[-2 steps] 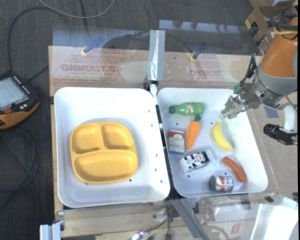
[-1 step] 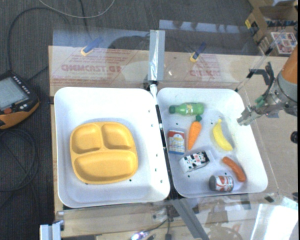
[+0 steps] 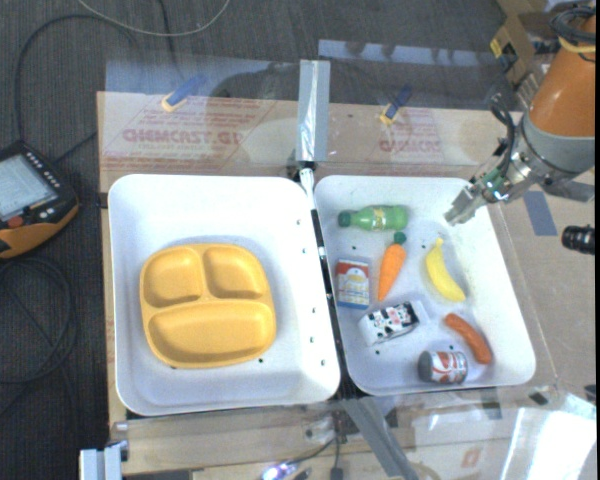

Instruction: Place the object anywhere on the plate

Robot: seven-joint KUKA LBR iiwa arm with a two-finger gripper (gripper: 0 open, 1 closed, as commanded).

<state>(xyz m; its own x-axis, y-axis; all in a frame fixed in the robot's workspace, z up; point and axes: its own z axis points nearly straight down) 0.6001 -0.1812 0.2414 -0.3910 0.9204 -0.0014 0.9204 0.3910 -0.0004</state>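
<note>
A yellow three-compartment plate (image 3: pixel 209 304) lies in the left white bin (image 3: pixel 160 193). The right bin (image 3: pixel 510 298) holds a green bottle (image 3: pixel 374 217), a carrot (image 3: pixel 391 268), a banana (image 3: pixel 442 272), a small red-and-white carton (image 3: pixel 353 282), a black-and-white cow-patterned object (image 3: pixel 392 321), a sausage (image 3: pixel 469 337) and a can (image 3: pixel 442 366). My gripper (image 3: pixel 462 208) hangs over the right bin's back right corner, above and right of the banana and right of the bottle. Nothing shows between its fingers.
A handheld controller (image 3: pixel 20 196) with cables lies on the floor to the left. A metal divider strip (image 3: pixel 312 118) stands behind the gap between the bins. Cardboard boxes (image 3: pixel 525 8) are at the back right.
</note>
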